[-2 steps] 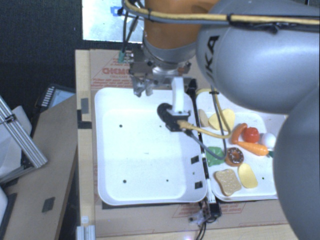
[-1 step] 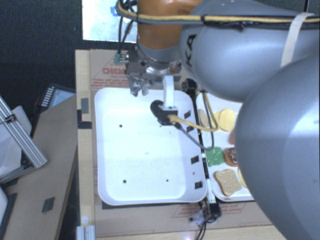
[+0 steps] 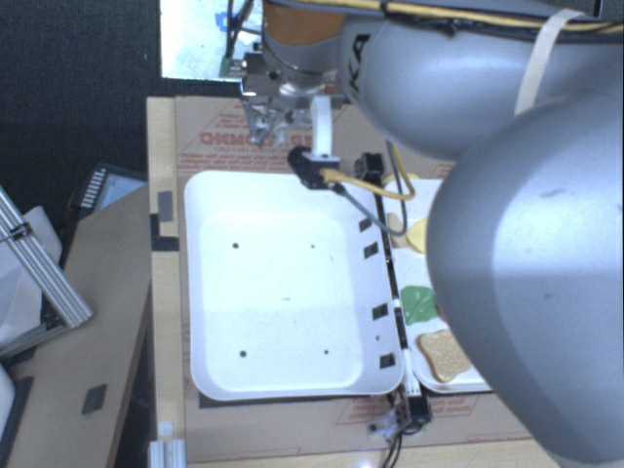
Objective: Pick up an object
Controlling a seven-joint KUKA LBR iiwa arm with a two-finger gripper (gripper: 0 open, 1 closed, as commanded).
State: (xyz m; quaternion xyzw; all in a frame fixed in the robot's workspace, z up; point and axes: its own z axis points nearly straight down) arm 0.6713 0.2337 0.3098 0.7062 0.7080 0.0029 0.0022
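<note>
Looking down at a slant, the camera view is largely taken up by the grey arm (image 3: 507, 164), which reaches in from the right and covers much of the right bin (image 3: 458, 386). The orange band (image 3: 297, 22) above the wrist is seen near the top, and below it the gripper (image 3: 268, 130) is held over the brown cardboard (image 3: 210, 135) just beyond the far rim of the left bin (image 3: 283, 291). Whether the gripper is spread or pressed together cannot be told, since that part is small and blurred. A black cable (image 3: 346, 191) is draped from the wrist toward the divide between the bins. In the visible strip of the right bin, three objects are laid: a pale yellow piece (image 3: 417, 234) at the far end, a green piece (image 3: 419, 303) near the middle, and what is perhaps a tan slice of toast (image 3: 444, 355) at the near end. All three are well apart from the gripper.
</note>
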